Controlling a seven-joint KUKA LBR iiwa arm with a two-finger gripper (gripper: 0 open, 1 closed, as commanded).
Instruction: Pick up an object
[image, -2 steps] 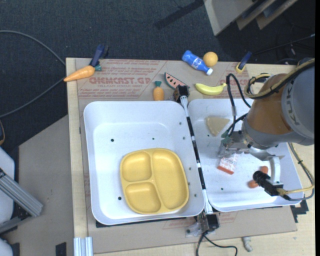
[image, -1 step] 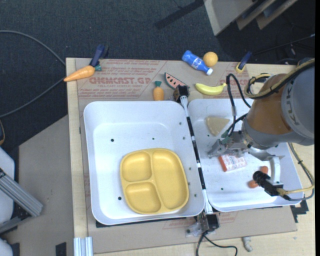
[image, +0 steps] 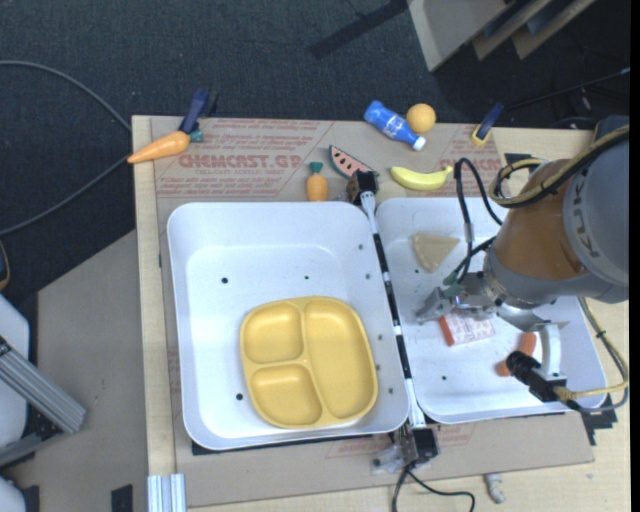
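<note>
In the right bin (image: 470, 400), a red and white packet (image: 468, 329) lies near the middle. A tan wedge (image: 435, 250) rests toward the bin's back. An orange piece (image: 526, 344) lies to the right of the packet, partly behind the arm. My gripper (image: 440, 303) hangs low over the right bin's left side, just left of the packet and in front of the wedge. The grey arm with its orange band (image: 535, 235) covers the bin's right part. Nothing shows as held.
The left bin (image: 200, 250) holds a yellow divided plate (image: 308, 360). Behind the bins lie a toy carrot (image: 160, 148), a small orange fruit (image: 317, 187), a watermelon slice (image: 345, 160), a banana (image: 420, 178), a blue bottle (image: 392, 123) and an orange ball (image: 421, 117).
</note>
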